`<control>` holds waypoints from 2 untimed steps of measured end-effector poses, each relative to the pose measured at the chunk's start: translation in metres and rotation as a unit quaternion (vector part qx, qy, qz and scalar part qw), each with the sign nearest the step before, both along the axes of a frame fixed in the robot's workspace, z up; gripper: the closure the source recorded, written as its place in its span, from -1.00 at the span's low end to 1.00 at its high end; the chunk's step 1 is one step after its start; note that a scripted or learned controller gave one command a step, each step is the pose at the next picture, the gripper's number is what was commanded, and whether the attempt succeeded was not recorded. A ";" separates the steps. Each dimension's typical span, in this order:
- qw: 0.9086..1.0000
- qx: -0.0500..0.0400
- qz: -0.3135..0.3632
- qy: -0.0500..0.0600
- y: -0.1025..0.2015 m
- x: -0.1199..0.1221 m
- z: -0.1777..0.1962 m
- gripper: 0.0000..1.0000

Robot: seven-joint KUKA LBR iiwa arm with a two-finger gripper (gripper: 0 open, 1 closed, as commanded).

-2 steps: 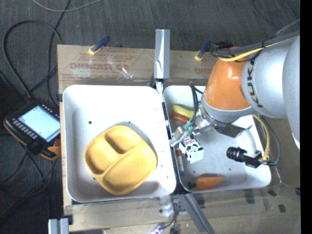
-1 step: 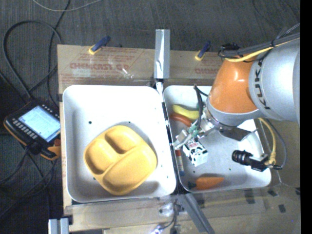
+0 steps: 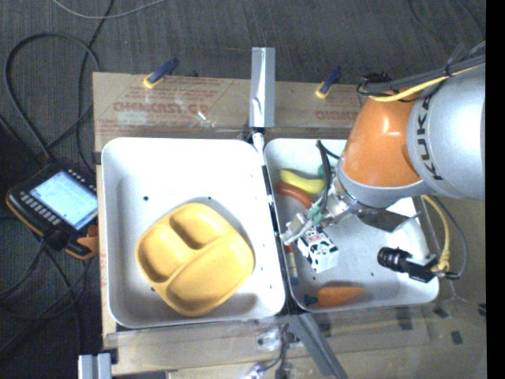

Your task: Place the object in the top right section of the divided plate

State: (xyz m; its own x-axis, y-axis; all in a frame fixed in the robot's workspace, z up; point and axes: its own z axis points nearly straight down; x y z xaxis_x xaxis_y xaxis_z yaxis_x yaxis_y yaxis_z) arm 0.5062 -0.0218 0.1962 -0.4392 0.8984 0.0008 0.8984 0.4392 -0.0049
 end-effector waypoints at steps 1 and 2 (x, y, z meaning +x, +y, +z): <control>1.000 0.000 0.005 0.000 0.005 -0.023 0.001 1.00; 1.000 0.000 0.008 0.000 0.009 -0.015 -0.004 1.00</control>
State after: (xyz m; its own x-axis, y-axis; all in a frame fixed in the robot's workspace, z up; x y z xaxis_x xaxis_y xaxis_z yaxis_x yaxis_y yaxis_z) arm 0.4915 -0.0126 0.1925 -0.4528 0.8916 0.0012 0.8916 0.4528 -0.0053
